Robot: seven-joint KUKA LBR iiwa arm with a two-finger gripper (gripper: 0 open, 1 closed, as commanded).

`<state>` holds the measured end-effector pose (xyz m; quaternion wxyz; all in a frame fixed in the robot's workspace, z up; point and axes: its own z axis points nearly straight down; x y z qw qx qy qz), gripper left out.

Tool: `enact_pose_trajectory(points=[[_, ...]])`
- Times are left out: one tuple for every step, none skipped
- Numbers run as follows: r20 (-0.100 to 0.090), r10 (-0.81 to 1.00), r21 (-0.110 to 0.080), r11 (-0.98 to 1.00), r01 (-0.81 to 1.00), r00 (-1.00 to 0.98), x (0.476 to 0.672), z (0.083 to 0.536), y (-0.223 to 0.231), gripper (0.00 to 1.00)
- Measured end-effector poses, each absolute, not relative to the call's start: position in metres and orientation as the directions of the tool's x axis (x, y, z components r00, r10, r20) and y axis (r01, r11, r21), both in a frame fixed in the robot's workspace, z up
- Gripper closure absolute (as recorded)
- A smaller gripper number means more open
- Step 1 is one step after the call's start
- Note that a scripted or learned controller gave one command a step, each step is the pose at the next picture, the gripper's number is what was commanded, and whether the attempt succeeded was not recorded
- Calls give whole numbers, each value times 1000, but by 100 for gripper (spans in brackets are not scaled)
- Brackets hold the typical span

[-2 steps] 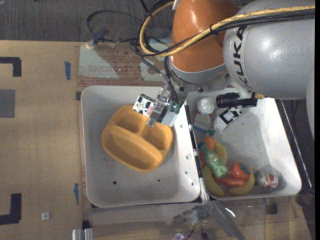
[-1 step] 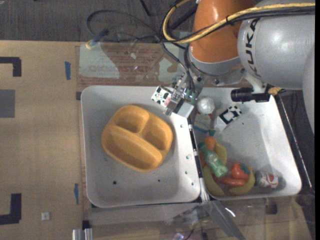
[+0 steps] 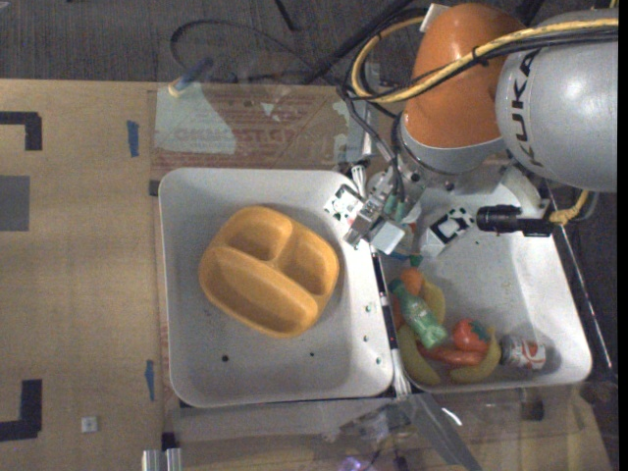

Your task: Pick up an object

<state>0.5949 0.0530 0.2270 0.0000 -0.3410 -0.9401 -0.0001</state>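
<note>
I see claw [image 3: 378,226] over divider between bins, finger state unclear, maybe empty. Toy pile [image 3: 442,337] at right bin's near-left corner: light, slippery plastic; I'd pinch banana [image 3: 424,361] mid-curve.

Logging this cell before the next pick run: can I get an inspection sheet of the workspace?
Surface: wooden bench bearing left bin and right bin.
Job's things: orange divided plate, upside down in the left bin; green bottle, banana, red toy and a small can piled in the right bin.
Clutter: blue tape marks.
Gripper: gripper above the bins' shared edge.
Cables: yellow cable looped over the arm.
Surroundings: dark carpet, black stand legs.
</note>
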Motion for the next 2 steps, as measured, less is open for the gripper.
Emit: enact_pose_trajectory(points=[[0, 476, 0, 880, 476, -880, 521, 240, 78, 100], [0, 452, 0, 892, 452, -892, 503, 223, 99, 100]])
